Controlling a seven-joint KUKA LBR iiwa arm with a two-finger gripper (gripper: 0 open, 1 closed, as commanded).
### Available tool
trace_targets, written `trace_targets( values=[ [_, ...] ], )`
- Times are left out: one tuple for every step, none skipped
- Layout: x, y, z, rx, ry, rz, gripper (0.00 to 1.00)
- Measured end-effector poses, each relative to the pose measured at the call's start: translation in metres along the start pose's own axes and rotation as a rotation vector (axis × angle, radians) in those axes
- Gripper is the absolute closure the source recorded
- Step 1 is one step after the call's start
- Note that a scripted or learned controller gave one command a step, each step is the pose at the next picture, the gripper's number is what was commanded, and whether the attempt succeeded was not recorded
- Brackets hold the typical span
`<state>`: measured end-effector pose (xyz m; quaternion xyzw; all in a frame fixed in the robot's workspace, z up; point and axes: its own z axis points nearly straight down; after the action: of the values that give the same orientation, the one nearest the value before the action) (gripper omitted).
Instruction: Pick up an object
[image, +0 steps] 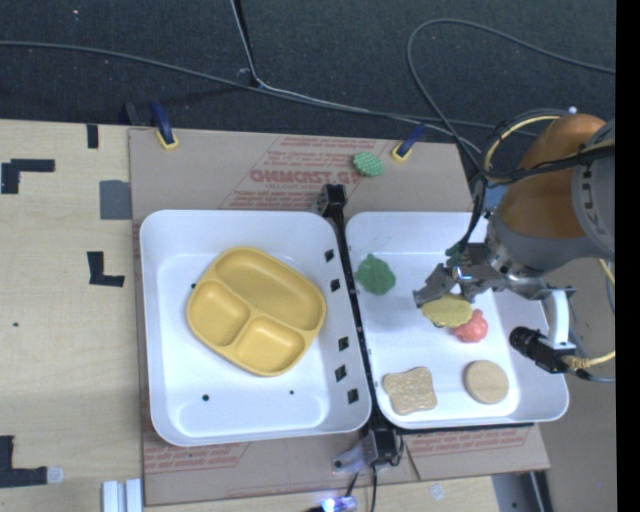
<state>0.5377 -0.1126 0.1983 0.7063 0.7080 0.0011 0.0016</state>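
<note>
Hovering in the right bin, gripper, fingers' state indiscernible, just above-left of the yellow piece, its long axis lying left-right, touching the red piece.

Bench bears two white bins, cardboard beneath
</note>
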Motion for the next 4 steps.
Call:
trace_targets(
  values=[
    [0.0,0.001,-0.025,0.002,0.0,0.001,1.0],
    [0.048,0.004,-0.032,0.004,0.002,-0.004,1.0],
    [0.107,0.012,-0.022,0.006,0.001,-0.004,1.0],
    [0.171,0.02,-0.019,0.006,0.002,-0.005,1.0]
  ],
)
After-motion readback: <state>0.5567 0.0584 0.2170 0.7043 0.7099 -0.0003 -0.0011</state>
